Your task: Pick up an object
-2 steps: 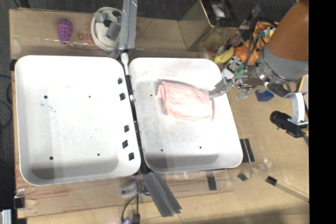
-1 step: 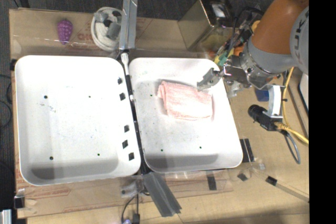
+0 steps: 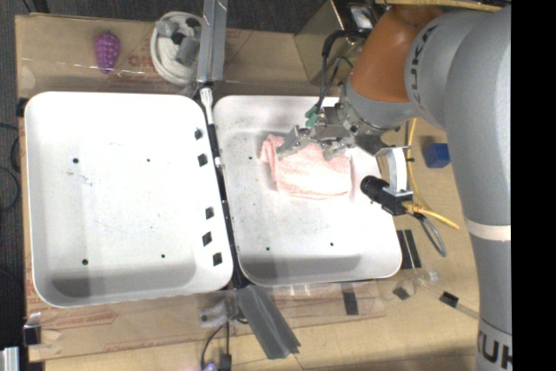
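A pink folded cloth (image 3: 311, 173) lies in the right bin (image 3: 287, 248), in its upper middle part. My gripper (image 3: 318, 138) hangs low over the cloth's upper edge, at or just above its surface. The grey arm with its orange band reaches in from the upper right and covers the bin's far right corner. The cloth lies flat on the bin floor.
The left bin (image 3: 113, 195) stands beside the right one, with a row of black clips (image 3: 208, 187) along the divide. Behind the bins on the bench lie a purple grape-like toy (image 3: 107, 50) and a white coil of cable (image 3: 176, 46).
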